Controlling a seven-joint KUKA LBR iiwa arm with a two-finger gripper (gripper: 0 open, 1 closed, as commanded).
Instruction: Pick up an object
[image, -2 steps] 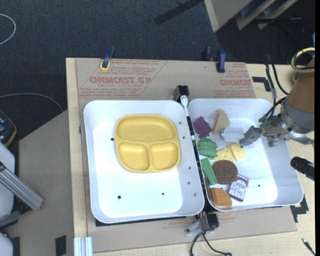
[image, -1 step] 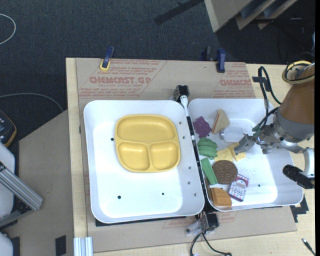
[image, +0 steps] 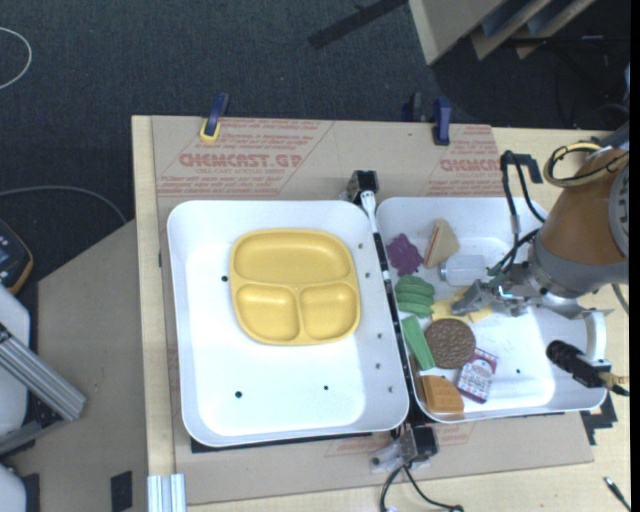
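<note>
Green toy (image: 415, 315) and brown disc (image: 451, 341) flank pincer (image: 478, 298).

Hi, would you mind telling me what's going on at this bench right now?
A robot arm reaches in from the right, its gripper low over the right bin. That bin holds a clutter of small items: a purple piece, a green piece, a brown disc and others. The gripper sits close above the pile, and nothing is visibly gripped. The left bin holds a yellow divided tray, untouched.
</note>
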